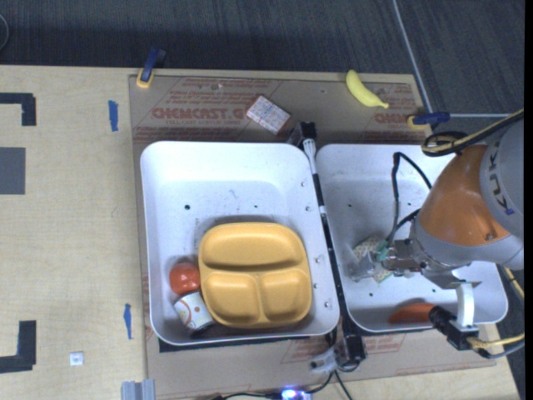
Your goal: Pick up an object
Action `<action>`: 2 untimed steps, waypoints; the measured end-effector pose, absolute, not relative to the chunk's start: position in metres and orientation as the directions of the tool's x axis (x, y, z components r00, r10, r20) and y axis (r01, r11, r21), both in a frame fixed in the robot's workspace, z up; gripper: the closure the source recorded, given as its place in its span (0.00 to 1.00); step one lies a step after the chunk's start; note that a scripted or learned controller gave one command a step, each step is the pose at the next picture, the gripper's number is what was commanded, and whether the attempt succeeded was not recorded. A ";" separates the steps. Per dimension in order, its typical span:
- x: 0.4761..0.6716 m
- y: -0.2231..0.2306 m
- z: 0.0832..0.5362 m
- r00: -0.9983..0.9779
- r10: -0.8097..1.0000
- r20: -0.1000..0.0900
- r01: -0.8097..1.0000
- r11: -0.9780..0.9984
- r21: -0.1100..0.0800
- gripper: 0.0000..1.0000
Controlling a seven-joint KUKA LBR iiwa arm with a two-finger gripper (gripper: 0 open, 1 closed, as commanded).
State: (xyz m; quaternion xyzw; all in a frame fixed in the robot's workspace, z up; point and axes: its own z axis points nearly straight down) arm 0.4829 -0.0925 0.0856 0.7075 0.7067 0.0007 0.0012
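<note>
My gripper (375, 259) is down in the right bin (366, 169), at a small pale, crumpled object (366, 249) near the bin's left-middle. The arm's orange band and grey wrist cover most of the gripper from above. An orange carrot-like object (412, 312) lies on the floor of the right bin near its front edge. In the left bin (216, 173) a yellow divided tray (253, 272) lies at the front, with a red ball (184, 277) and a white-and-orange toy (192, 311) to its left.
A yellow banana (365, 89) and a small patterned box (267, 114) lie on the cardboard behind the bins. Black cables run from the arm over the right bin's back. Blue clamps hold the cardboard at the corners.
</note>
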 end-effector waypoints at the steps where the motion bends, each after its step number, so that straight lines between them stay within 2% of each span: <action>1: 0.481 -0.092 0.086 0.001 1.000 -0.001 1.000 -0.001 0.005 0.00; 2: 0.481 -0.094 0.086 -0.001 1.000 0.000 1.000 0.001 0.005 0.00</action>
